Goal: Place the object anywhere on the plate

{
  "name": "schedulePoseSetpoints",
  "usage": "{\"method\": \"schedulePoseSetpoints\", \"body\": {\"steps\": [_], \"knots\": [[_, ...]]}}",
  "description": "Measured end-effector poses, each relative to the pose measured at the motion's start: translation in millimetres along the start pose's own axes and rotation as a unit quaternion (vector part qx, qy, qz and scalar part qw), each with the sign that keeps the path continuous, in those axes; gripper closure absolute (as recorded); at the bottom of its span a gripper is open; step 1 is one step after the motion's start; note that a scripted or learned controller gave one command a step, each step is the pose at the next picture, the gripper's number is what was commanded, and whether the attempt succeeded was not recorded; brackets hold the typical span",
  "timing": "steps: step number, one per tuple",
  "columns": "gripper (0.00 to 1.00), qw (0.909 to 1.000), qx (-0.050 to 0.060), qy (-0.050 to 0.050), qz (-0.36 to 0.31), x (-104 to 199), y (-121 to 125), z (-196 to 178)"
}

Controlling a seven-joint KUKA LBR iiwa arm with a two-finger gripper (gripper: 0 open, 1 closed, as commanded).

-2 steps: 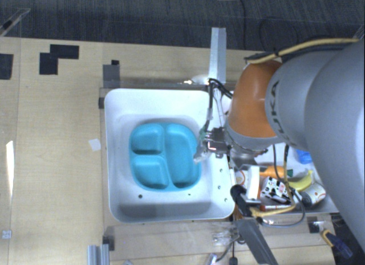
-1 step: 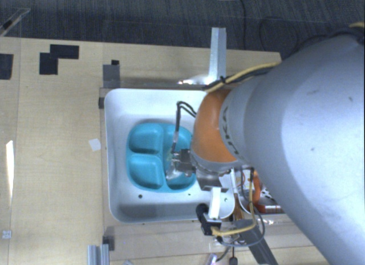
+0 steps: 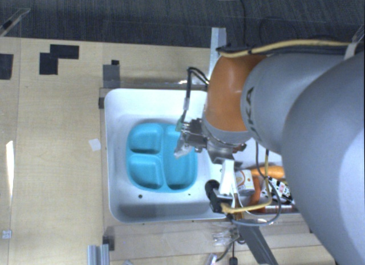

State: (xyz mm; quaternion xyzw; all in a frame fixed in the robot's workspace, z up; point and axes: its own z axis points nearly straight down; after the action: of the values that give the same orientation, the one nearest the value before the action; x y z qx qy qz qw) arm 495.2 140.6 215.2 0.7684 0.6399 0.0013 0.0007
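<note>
An orange, elongated thing [image 3: 269, 172] lies at the lower right of the middle of the frame, in the sliver of the right bin [image 3: 272, 159] that shows beneath the arm. Its long axis runs roughly left to right across the picture. Both ends are covered, so which way it points cannot be told. Just to its left is a small printed item [image 3: 248, 182], too hidden to name. It is not clear that the orange thing is the one meant for the plate.

The blue plate [image 3: 149, 161] sits well to the left, in the left bin [image 3: 114, 144], just left of the frame's centre. It has two small compartments stacked on its left side and one long compartment on its right side, running top to bottom.

The gripper [image 3: 183, 144] is over the plate's right edge, above the long compartment. Whether it is wide or narrow, or holds anything, cannot be told from this angle.

The grey arm [image 3: 308, 127] with its orange band [image 3: 225, 96] fills the right of the frame, a yellow cable [image 3: 296, 44] along its top. The pale bench [image 3: 51, 161] carries black marks [image 3: 57, 57] at the upper left.
</note>
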Motion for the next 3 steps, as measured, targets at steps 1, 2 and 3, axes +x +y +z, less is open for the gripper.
{"method": "schedulePoseSetpoints", "body": {"steps": [1, 2, 3], "knots": [[0.0, 0.9992, 0.0, 0.0, -0.04, -2, -3, -40], [0.0, 0.9998, -0.004, 0.002, -0.018, 96, 0, 118], [0.0, 0.9985, 0.0, 0.0, 0.054, 92, -25, -20]]}}
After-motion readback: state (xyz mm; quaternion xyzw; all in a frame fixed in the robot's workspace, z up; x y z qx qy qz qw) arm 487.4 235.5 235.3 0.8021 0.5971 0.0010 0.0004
